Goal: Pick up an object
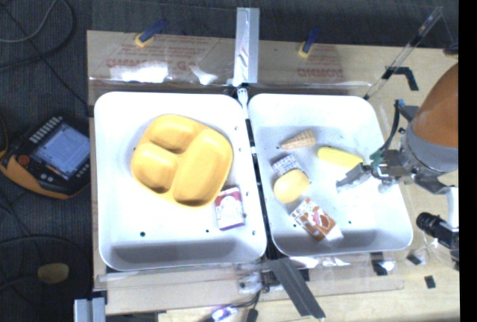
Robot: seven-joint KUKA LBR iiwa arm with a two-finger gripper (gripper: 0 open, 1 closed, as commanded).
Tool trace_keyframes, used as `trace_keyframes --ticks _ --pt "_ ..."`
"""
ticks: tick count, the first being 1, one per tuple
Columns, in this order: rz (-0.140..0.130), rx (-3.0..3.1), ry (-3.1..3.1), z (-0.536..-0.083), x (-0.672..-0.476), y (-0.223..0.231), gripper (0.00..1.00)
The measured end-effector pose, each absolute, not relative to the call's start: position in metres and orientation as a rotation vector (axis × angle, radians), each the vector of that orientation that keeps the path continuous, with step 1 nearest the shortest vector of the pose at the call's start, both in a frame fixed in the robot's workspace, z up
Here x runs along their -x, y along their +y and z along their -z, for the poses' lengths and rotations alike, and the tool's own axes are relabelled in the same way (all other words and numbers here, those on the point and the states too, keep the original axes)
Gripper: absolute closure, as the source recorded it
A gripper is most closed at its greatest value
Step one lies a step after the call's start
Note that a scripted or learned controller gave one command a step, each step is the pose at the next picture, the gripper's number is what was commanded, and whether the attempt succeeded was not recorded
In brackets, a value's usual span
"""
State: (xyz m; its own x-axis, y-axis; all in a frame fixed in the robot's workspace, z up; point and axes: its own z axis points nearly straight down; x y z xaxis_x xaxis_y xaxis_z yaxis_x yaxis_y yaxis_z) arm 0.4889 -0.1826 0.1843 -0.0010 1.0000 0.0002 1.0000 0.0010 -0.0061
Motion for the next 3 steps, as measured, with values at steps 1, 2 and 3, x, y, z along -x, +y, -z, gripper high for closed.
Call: trace_keyframes --ticks 1,2,3 --pt "0.003 2.056 -2.382 -0.106 -0.561 -0.159 0.0" --pt "0.011 1.933 -2.501 -0.096 -0.609 -0.142 0.0" --pt "0.016 1.933 -2.503 -0.104 -0.611 -0.14 1.0"
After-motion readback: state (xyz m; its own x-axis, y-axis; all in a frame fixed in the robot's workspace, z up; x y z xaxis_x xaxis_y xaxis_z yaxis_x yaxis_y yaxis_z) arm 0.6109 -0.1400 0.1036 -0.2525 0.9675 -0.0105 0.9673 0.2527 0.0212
